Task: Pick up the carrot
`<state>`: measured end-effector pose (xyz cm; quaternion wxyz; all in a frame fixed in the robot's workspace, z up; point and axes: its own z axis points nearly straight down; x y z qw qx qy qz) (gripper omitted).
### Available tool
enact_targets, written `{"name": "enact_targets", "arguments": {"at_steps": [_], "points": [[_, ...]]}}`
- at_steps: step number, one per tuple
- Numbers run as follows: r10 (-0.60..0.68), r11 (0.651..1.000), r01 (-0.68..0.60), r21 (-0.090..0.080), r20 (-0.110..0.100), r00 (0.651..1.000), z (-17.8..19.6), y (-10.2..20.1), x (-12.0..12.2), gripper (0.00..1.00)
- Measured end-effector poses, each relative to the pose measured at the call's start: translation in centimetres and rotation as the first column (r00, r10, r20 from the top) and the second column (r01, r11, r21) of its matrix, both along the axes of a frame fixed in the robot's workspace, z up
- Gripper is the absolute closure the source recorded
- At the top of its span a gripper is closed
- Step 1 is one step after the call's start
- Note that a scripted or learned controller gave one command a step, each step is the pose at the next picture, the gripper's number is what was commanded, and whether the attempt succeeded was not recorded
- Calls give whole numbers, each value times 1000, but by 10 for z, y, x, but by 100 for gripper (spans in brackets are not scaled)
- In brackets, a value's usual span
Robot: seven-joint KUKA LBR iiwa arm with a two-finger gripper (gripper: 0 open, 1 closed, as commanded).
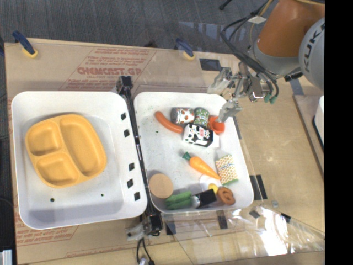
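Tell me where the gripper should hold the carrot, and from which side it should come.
Grip the carrot across its thick orange middle, coming from above. It lies flat in the right bin, slanting from its green top toward the lower right, so the fingers should probably close across that slant. The waffle sits close beside its tip.

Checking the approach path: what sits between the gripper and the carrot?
In the camera view, the black-and-white cow-print box lies between the gripper and the carrot, with a small red piece beside the box.
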<state>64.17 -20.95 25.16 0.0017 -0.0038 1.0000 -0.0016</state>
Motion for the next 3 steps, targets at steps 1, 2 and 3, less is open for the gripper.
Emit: {"name": "enact_targets", "arguments": {"at_steps": [1, 2, 3], "points": [[231, 973, -231, 8, -10, 973, -120, 2, -42, 0], [445, 895, -445, 8, -4, 895, -144, 47, -84, 0], [303, 953, -303, 4, -3, 953, -158, 1, -102, 0]]}}
